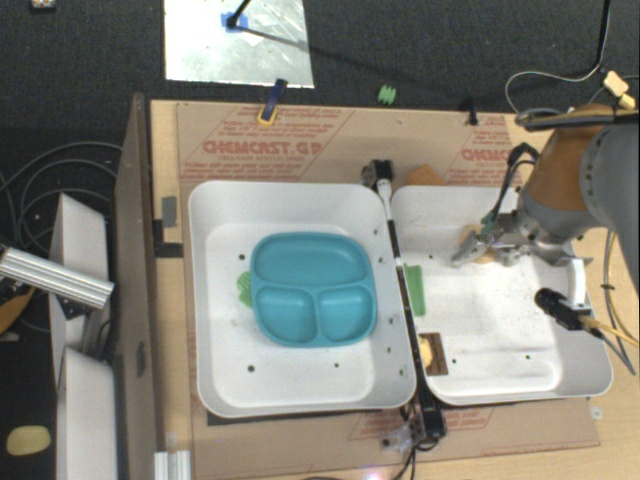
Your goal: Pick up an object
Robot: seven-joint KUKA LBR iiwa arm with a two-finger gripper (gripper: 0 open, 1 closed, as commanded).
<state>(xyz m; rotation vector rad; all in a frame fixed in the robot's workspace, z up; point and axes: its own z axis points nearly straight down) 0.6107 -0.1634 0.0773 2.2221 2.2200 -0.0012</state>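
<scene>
Tool [476, 252]: low in the right bin [520, 368], near its upper edge; grip state — cannot tell.
Plate [312, 288]: blue, three compartments, mid left bin [215, 298].
Green piece [414, 290]: right bin, against the divider.

Two white bins [215, 268] on a cardboard sheet [300, 138]. Shiny foil sheet [238, 28] on dark carpet behind, cables [60, 168] at left, metal bar [55, 276].

We list one arm [600, 173]: a rounded grey shell with an orange band [558, 173] above the wrist. We note thin black cables [512, 173] looped beside the band, and a metal-grey gripper [478, 250] at the tip.
</scene>
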